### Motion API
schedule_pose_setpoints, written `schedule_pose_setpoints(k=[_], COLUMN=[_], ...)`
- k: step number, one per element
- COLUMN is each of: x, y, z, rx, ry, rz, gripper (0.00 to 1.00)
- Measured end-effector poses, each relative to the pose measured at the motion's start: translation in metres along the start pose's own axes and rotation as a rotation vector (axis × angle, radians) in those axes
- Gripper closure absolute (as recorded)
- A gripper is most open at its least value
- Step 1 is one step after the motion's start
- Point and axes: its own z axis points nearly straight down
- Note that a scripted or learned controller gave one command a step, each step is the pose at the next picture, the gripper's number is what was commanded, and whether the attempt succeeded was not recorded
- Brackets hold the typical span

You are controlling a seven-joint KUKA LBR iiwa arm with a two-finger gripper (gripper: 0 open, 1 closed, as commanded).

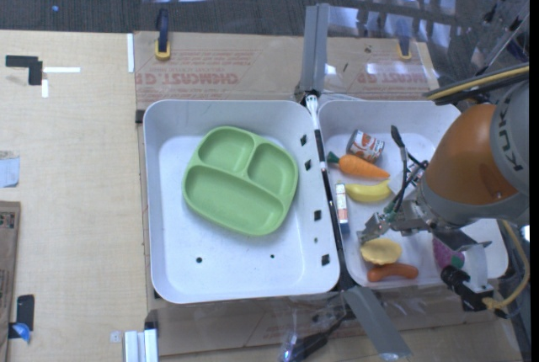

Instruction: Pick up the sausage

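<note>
Robot gripper [381,226] hovers over toys in the right bin [497,268], lower right.
Sausage [392,272] lies just below it, ungrasped; whether the gripper is clenched cannot be told.

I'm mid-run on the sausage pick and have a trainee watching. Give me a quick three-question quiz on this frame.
1. True or false: the green divided plate lies in the right bin.
2. Which item lies nearest the sausage? A) carrot B) the yellow piece just above it C) banana
3. In one word, from which side of the view does the arm reach in?

Key
1. False: it lies in the left bin.
2. B.
3. Right; its gripper is over the right bin, above the sausage.
</note>
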Motion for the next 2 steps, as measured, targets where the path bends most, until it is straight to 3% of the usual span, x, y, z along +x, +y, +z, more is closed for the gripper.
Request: schedule_pose_setpoints(k=[1, 2], x=[-0.001, -0.016], y=[0.0, -0.001], z=[0.0, -0.024], rx=[0.0, 0.0], ry=[0.0, -0.001], rz=[0.273, 0.727], gripper=[0.0, 0.0])
